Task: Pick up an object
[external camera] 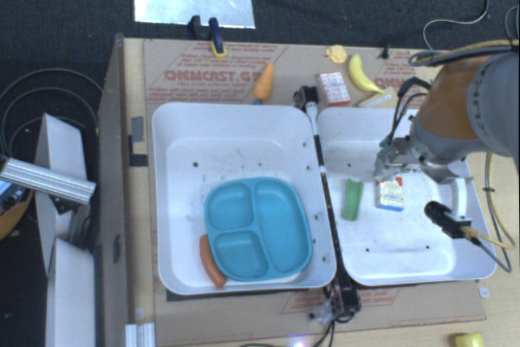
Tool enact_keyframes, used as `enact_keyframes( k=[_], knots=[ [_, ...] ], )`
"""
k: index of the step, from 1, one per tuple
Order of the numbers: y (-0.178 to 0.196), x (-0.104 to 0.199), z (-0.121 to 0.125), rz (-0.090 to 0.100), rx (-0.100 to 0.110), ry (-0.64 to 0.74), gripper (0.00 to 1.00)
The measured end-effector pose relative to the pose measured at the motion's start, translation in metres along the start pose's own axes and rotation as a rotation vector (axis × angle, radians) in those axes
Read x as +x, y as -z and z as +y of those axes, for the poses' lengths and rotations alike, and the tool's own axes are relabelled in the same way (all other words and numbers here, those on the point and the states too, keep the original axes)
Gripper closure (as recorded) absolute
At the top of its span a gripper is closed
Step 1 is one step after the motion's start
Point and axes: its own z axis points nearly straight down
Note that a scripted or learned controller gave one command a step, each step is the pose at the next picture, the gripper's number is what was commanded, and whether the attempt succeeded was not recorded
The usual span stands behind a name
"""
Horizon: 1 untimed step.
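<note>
Pincer [391, 169] sat just above the small carton [391, 196] in the rt bin [422, 264], w/ carton's long side running up-down in the view. Couldn't tell if pincer was spread or shut.

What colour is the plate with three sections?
The plate is light blue, clear in the camera view.

Glossy blue plastic tray [258, 227] in smooth white plastic bin [185, 140].

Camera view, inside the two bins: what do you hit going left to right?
Sausage → blue tray → green stick → carton.
</note>
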Motion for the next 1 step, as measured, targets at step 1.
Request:
enact_keyframes(
  k=[1],
  knots=[
    [0.079, 0.036, -0.0595, 0.007, 0.018, 0.001, 1.0]
  ],
)
